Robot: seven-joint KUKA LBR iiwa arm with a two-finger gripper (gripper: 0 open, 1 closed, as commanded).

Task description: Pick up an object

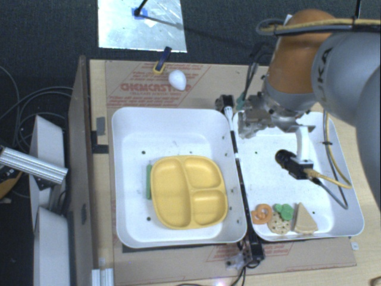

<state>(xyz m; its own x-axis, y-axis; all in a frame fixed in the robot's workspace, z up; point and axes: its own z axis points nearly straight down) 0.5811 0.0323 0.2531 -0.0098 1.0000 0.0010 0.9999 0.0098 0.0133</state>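
Two smooth, glossy white plastic bins, the left bin [125, 130] and the right bin [345, 213], sit on a counter [143, 82] lined with matt brown cardboard printed in red. A yellow divided tray [187, 190] of smooth, faintly shiny plastic fills the left bin. At the right bin's 6 o'clock edge lie matt toy foods: an orange ring [261, 213], a speckled cookie [278, 224] and a tan wedge [303, 219]. At 12 o'clock, a crinkled foil sheet [141, 16] gleams on dark, rough carpet [41, 34].
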